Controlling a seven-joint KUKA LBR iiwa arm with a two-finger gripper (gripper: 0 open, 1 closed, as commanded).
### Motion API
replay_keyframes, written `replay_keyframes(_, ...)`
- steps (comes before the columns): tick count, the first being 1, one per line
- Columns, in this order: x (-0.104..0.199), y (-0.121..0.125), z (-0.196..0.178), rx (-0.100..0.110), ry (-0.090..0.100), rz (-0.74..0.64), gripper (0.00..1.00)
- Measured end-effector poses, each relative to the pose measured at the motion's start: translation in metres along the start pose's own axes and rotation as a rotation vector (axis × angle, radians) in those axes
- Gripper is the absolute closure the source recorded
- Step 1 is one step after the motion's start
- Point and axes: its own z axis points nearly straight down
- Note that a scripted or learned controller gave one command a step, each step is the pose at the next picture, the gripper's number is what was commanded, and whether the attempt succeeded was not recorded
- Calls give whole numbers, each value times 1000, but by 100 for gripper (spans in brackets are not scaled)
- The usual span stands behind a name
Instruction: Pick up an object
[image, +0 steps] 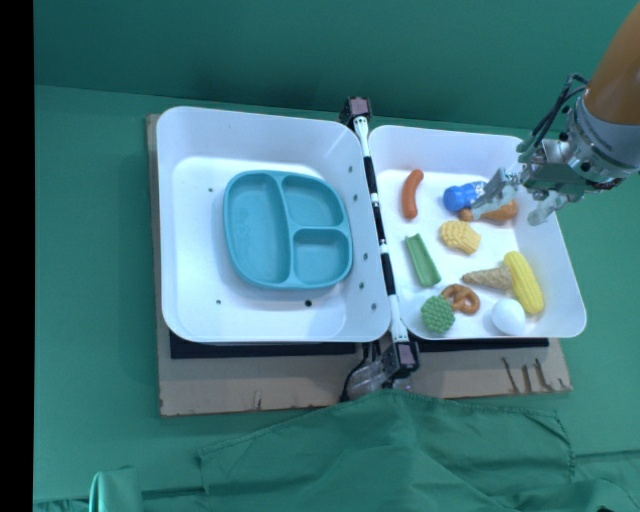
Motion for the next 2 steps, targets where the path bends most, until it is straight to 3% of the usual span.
replay_keyframes(1, -65, -24, 48, 5, -1, 6, 0)
replay_keyframes(2, -56, 42, 127, 2, 0, -3, 0)
